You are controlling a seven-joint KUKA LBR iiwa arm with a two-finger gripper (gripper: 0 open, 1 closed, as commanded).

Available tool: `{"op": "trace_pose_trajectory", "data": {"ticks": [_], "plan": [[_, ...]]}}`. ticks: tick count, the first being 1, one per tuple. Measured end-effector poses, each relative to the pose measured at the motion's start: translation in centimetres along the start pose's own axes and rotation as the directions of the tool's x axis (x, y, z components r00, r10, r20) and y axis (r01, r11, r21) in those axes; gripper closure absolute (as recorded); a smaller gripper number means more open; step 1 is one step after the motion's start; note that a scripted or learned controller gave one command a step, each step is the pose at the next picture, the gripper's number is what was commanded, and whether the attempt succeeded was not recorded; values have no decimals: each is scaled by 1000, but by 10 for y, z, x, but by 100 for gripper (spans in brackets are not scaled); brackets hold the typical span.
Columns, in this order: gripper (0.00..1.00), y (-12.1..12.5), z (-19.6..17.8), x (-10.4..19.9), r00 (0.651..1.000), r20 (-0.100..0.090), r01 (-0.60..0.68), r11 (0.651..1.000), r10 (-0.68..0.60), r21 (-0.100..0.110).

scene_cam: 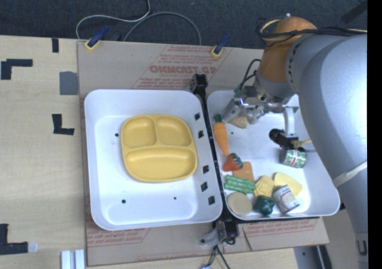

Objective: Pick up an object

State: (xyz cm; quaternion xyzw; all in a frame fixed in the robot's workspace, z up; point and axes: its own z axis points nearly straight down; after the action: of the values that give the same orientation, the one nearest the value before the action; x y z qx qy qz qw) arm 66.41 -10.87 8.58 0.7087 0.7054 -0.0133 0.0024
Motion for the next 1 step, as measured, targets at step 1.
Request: {"op": "trace_pose_trajectory", "data": {"ticks": [1], "plan": [[0,2,-1,1,1000,-3,0,1000,0,-10]]}}
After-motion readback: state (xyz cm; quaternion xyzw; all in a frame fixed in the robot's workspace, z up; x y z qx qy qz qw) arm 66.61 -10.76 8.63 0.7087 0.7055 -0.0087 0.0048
